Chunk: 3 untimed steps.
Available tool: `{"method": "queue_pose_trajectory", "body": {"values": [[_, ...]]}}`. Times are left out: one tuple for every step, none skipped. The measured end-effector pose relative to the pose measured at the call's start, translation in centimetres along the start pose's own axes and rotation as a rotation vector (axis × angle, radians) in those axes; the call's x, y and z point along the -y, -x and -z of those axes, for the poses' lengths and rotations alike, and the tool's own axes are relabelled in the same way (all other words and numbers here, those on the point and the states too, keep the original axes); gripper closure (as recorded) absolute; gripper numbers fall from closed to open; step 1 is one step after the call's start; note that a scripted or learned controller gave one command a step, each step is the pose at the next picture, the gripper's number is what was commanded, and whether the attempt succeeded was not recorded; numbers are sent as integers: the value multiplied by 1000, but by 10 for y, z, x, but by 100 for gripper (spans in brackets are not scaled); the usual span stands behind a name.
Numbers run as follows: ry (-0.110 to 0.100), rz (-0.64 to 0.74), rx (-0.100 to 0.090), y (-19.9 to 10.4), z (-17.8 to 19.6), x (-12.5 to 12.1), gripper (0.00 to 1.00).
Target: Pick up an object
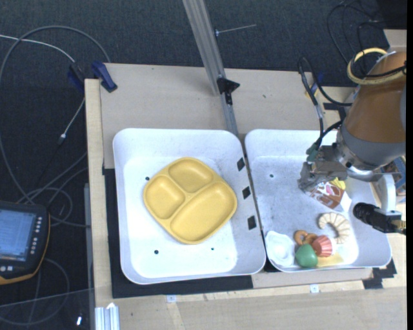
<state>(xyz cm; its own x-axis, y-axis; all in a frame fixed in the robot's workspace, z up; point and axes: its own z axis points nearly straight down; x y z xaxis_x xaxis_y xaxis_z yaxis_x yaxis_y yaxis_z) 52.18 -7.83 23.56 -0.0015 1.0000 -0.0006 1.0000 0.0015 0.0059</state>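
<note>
Camera view: crinkly red-and-white packet point(329, 193) under gripper point(315, 181)

Both bins, left point(129, 193) and right point(277, 155), look like thin white plastic with a faint speckle and a dull sheen. The yellow tray point(190, 200) is smooth moulded plastic, softly glossy along its dividers. The bench point(161, 97) reads as pale wood – matt, with a grainy edge. A ribbed aluminium rail point(205, 38) has a brushed metal finish. The arm's orange band point(381, 97) is glossy (it catches a highlight), above smooth grey casing point(371, 145). The packet point(328, 192) looks like shiny printed film, crinkled. The green ball point(306, 256) is smooth and slightly glossy – plastic by its look. The floor point(39, 19) is dark, rough carpet.
</note>
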Motion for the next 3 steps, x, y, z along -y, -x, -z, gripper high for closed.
{"method": "queue_pose_trajectory", "body": {"values": [[-3,6,-3,-56,8,-23,100],[-2,5,-3,-103,17,-48,100],[-3,6,-3,-156,22,-70,100]]}}
